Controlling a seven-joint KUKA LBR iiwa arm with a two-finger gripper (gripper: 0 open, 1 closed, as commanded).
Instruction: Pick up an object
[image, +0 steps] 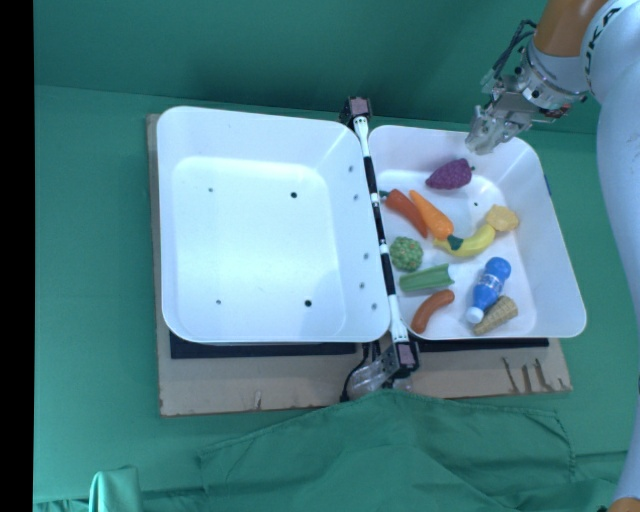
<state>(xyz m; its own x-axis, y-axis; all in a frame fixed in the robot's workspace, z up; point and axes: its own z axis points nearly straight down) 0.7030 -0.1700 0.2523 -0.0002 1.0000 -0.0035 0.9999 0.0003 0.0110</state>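
One purple grape bunch (450, 174) lies just below-left of my jaws (487, 141), which hang above the right bin (560, 300); their gap I cannot tell.

1. Arm (612, 130) comes in from upper right of the view; grey body, orange band (565, 22) above wrist.
2. Wrist angled down and to the left.
3. Gripper (487, 140) at arm's low end, pointing downward; nothing seen betw. its tips.
4. Grey link runs down the right edge.
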